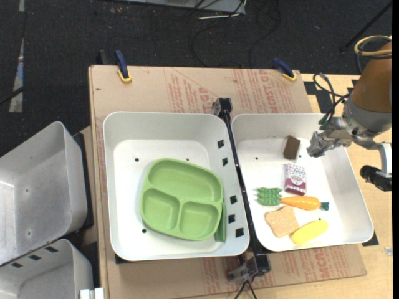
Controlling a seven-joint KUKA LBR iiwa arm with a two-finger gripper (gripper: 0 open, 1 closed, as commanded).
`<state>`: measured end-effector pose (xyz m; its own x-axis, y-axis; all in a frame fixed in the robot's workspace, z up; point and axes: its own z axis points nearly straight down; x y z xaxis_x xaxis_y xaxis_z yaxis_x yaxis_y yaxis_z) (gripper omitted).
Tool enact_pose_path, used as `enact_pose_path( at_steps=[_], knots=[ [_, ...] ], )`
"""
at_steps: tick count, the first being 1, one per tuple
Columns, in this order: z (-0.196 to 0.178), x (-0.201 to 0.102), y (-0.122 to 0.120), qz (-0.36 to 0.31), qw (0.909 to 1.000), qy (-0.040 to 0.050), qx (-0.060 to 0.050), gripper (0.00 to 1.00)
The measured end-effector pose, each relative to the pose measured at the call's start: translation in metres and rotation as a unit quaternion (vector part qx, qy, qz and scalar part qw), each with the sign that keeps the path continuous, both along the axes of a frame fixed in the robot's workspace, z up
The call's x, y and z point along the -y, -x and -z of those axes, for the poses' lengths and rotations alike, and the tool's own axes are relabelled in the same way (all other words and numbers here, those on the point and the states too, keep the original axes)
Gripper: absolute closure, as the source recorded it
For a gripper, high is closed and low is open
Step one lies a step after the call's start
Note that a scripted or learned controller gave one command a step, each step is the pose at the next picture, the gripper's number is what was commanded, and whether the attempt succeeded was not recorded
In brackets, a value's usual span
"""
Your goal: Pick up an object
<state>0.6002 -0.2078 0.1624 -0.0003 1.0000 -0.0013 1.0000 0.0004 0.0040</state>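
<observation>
Nothing is picked up yet. The claw (318,147) hangs at the right bin's (355,185) two o'clock, just beside the brown block (292,147). I cannot tell its grip.

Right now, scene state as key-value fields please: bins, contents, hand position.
left bin: holds a green divided tray
right bin: holds six toy foods
brown block: far end of right bin, nearest the hand
purple packet: just in front of the brown block
green pea pods: left of the carrot
bread slice: near edge, beside the yellow piece
hand: over the right bin's far right corner, right of the brown block
held: nothing visibly in the hand
</observation>
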Motion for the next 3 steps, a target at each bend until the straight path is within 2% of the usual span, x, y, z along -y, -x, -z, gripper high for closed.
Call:
enact_pose_path(
  at_steps=[1, 3],
  knots=[
    [-0.053, 0.0, -0.001, -0.001, 1.0, 0.0004, 0.001, 1.0],
    [-0.047, -0.111, 0.011, -0.003, 1.0, -0.0013, -0.003, 1.0]
  ],
)
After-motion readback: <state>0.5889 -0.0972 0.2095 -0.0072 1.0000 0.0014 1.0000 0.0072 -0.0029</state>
